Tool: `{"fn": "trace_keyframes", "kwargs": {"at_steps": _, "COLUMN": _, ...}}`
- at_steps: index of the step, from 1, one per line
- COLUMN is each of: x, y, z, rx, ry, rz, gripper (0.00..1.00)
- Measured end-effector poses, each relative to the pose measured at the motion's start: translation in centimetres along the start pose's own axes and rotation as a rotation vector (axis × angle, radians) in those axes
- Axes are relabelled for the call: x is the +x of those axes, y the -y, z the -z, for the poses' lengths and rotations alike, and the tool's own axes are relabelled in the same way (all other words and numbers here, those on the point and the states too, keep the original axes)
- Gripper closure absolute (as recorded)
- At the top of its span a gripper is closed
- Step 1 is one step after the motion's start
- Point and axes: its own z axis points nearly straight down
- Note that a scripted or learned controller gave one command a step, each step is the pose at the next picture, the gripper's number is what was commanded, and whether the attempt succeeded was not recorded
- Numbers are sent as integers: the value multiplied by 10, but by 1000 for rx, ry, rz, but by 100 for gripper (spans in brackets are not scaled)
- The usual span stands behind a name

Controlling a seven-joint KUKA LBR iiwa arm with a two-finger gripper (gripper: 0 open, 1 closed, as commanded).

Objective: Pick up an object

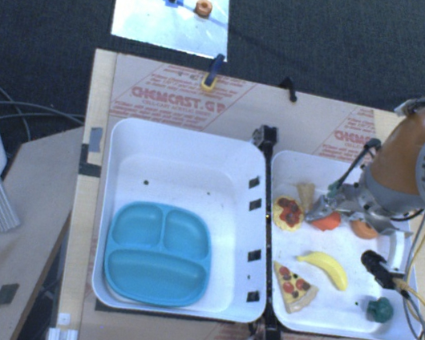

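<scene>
My gripper (321, 212) is low in the right bin (332, 321), near its back middle. It sits right at a red object (329, 221), touching or covering that object's left part. Beside it to the right lies an orange object (363, 229), partly hidden by the wrist. To the left lie a round pizza piece (288, 213) and a tan wedge (306, 193). Nearer the front are a yellow banana (324, 268), a pizza slice (293, 287) and a small green object (380, 309).
The left bin (160, 144) holds a blue divided plate (158, 253) at its front. A black-clipped divider (261, 214) runs between the two bins. The arm fills the space over the right bin's back right corner.
</scene>
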Motion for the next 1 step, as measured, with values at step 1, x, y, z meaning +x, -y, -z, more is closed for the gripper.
{"fn": "trace_keyframes", "kwargs": {"at_steps": 1, "x": 103, "y": -27, "z": 95, "rx": -7, "ry": -5, "rz": 11, "gripper": 100}}
